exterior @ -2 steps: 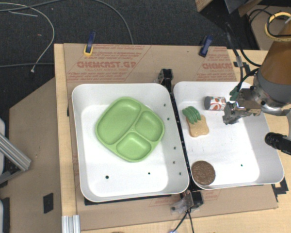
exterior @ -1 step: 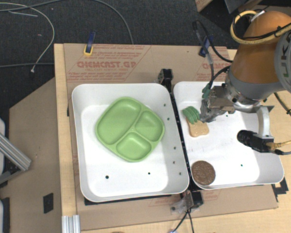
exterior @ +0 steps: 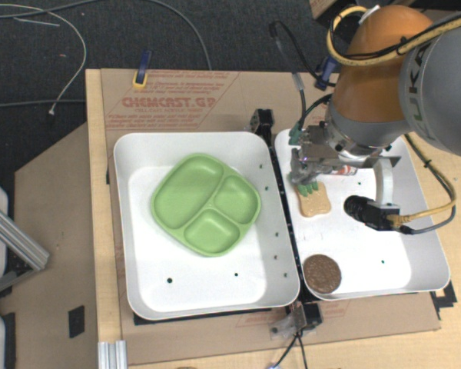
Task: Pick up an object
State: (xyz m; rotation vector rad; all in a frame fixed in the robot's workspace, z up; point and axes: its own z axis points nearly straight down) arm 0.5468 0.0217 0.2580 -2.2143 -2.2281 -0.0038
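– one tan, biscuit-like piece (exterior: pixel 316 204) lies in the right bin (exterior: pixel 415 279), close to the wall shared with the left bin (exterior: pixel 150 287).
– and the pincer (exterior: pixel 303 177)?
– right over the piece's far end. the piece runs from there toward the near edge, a touch to the view's right. whether the pincer is open or closed, i can't tell.
– anything in the way?
– something small and green (exterior: pixel 312 185) touches the piece's far end. the shared wall sits close on one side, so i'd judge little room there. a brown round disc (exterior: pixel 321 273) lies apart in the near corner. the green divided plate (exterior: pixel 206 204) is off in the left bin.
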